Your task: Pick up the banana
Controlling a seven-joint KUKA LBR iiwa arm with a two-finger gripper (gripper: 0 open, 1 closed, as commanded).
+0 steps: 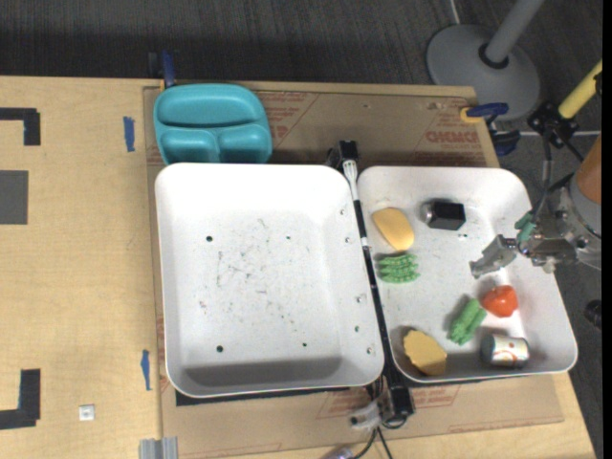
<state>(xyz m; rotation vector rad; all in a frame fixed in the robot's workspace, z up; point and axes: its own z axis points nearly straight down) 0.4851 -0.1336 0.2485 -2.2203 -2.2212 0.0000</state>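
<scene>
The banana (424, 350) looks like the stubby yellow piece with a brownish end, lying at the front left of the right bin (550, 352). My gripper (495, 256) hovers over the right part of that bin, just above a red-orange tomato-like fruit (499, 301). It is well to the right of and behind the banana. Nothing shows in its grasp. The arm enters from the right edge.
The right bin also holds a pale yellow oval fruit (393, 228), a black block (445, 214), two green pieces (399, 269) (466, 320) and a small can (507, 350). The large left bin (172, 285) adjoins it. A teal tray (212, 122) sits behind.
</scene>
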